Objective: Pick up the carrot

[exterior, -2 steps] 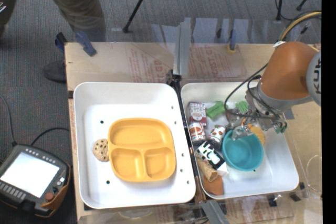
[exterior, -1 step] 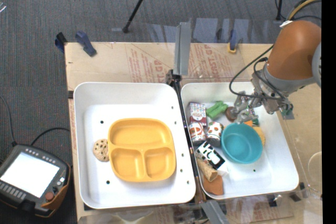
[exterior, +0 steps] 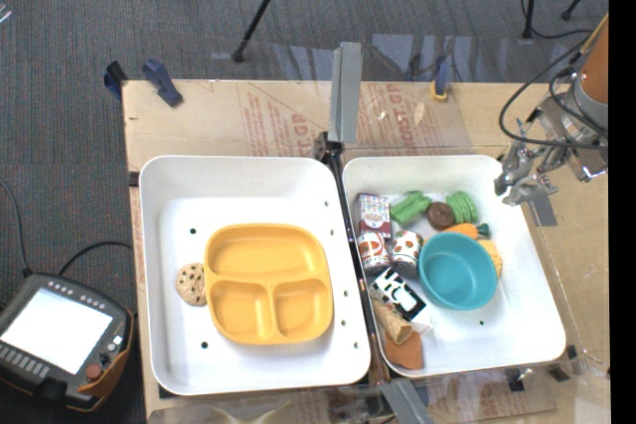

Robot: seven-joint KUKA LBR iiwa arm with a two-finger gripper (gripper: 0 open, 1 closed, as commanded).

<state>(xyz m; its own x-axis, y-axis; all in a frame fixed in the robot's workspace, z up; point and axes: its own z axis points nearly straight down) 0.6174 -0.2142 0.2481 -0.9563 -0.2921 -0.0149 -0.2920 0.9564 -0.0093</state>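
The gripper (exterior: 520, 182) hangs over the upper right corner of the right bin (exterior: 542, 313), at its rim, and its 2 fingers are a blurred grey cluster, so I cannot tell whether the jaws stand wide or narrow; nothing shows between them. Down and to the left of the jaws, inside that bin, lies 1 carrot (exterior: 467, 230), an orange piece with a green tip, touching the upper rim of 1 teal bowl (exterior: 458, 271) and apart from the gripper. Just left of the carrot sit 1 brown round piece (exterior: 440, 213) and 2 green toy vegetables, 1 ridged (exterior: 461, 207) and 1 leafy (exterior: 409, 208). A yellow piece (exterior: 493, 262) peeks out at the bowl's right side. Farther left from the jaws stand 2 small cans (exterior: 389, 250) and 1 red packet (exterior: 374, 211), with 1 black-and-white box (exterior: 399, 295) and 1 ice-cream cone (exterior: 399, 328) below them. Well beyond, across the divider, the left bin (exterior: 164, 353) holds 1 yellow 3-compartment plate (exterior: 268, 283) and 1 cookie (exterior: 191, 284) touching the plate's left edge. Farthest from the jaws, off the bench at the lower left, lies 1 handheld control pendant (exterior: 62, 338).
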